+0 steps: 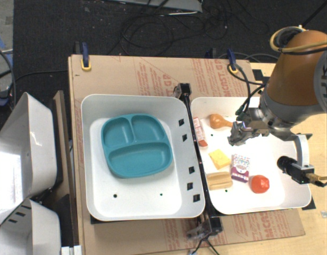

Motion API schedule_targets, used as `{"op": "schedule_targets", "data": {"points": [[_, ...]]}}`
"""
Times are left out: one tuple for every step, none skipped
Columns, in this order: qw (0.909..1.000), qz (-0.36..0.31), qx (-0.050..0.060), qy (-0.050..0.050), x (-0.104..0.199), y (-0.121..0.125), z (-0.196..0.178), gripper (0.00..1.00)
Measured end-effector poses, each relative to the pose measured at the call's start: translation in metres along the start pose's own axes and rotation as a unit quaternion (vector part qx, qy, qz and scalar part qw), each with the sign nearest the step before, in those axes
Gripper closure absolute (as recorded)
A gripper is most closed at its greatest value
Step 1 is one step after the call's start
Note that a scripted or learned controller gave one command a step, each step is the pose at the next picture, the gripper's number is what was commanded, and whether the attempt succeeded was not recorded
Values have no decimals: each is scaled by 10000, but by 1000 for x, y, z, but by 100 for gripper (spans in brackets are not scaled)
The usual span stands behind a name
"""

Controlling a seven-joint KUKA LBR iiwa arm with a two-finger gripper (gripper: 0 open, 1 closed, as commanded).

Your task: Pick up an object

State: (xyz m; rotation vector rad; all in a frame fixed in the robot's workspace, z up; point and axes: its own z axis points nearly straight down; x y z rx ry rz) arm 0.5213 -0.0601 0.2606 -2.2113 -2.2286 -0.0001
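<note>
Camera view: gripper (239, 137) hovers in the right bin (296, 200), near the orange pear-shaped toy (219, 121) and above the yellow cheese block (219, 158); can't tell its grip state. Nothing visibly held. Best bet: centre over the cheese block, descend straight, avoid the purple carton (240, 168) beside it.

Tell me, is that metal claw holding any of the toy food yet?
Nothing is seen in its grasp. The gripper hangs above bare white bin floor, apart from the orange pear-shaped toy and yellow cheese wedge.

Small toy foods (219, 158) scattered in right bin (291, 201)
</note>
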Motion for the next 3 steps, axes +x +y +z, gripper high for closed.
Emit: {"op": "schedule_targets", "data": {"points": [[10000, -2, -6, -2, 57, 6, -1, 100], [10000, -6, -7, -4, 116, 13, 5, 100], [10000, 8, 6, -8, 157, 15, 21, 100]]}}
